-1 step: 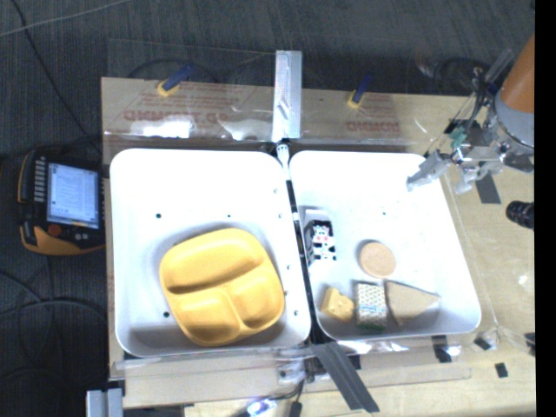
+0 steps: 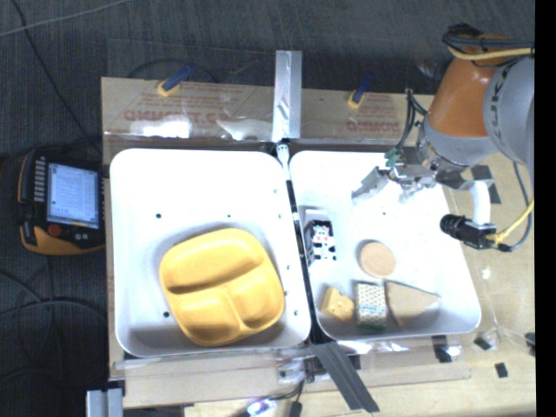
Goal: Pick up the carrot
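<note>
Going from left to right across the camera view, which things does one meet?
Handheld screen unit → yellow divided tray → small black-and-white item → round tan disc → pincer.

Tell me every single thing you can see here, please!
white shallow bins: two, white, side by side on the bench
yellow plastic divided tray: one, yellow, in the left bin
round tan disc: one, tan, middle of the right bin
black-and-white small item: one, right bin, by the divider
yellow chunk: one, right bin, near front
patterned small box: one, greenish white, beside the chunk
pale tan wedge: one, right bin, front right
handheld screen pendant: one, orange and black, left of the bins
grey and orange arm: one, upper right
pincer: one, grey, over the right bin's back
</note>
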Controlling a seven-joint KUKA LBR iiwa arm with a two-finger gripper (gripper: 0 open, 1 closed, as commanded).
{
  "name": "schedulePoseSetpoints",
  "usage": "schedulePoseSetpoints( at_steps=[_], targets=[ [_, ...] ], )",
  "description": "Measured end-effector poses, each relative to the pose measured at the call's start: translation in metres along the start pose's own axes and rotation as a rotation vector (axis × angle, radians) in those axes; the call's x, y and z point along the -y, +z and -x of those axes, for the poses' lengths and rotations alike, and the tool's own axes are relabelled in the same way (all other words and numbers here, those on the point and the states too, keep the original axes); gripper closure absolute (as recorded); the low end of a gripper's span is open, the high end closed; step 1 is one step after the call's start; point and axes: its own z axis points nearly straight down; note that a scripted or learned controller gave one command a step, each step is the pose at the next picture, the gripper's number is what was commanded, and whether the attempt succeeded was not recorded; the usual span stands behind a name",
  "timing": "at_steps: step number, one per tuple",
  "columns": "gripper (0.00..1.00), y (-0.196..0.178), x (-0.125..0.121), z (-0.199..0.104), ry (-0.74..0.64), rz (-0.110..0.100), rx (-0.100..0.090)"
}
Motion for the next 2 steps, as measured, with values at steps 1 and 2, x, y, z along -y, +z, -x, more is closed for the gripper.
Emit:
schedulePoseSetpoints(
  at_steps=[1, 2],
  targets=[
    [0.00, 0.0397, -0.0175, -0.0229, 0.624, -0.001, 0.003],
    [1.00, 0.0323, -0.0170, -0.0228, 0.621, -0.006, 0.009]
  ],
)
